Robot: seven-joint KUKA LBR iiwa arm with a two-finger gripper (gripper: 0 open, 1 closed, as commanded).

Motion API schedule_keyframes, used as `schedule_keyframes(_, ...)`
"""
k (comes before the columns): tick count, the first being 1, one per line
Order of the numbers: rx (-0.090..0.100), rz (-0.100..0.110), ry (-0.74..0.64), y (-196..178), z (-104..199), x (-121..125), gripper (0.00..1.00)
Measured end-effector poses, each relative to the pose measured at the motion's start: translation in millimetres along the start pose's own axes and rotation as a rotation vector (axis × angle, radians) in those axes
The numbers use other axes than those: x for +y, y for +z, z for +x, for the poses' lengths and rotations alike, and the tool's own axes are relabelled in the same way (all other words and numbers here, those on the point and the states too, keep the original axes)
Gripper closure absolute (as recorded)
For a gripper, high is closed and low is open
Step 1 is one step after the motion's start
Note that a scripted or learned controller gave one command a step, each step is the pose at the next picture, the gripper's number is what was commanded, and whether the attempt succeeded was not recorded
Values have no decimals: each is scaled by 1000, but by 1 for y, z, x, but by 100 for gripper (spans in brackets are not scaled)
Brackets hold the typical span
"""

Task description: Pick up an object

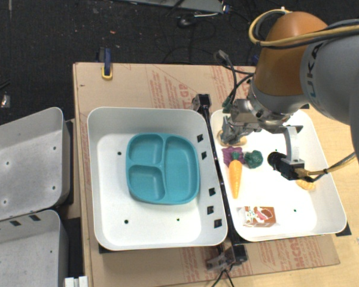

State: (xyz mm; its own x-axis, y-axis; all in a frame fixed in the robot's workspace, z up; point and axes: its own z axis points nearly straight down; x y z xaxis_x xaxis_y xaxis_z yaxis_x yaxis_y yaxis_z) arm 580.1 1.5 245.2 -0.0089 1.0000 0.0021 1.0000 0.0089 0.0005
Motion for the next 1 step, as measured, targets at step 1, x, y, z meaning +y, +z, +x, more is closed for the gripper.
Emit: schedule_keyframes(1, -1, 2, 1, 16, 57, 5, 100)
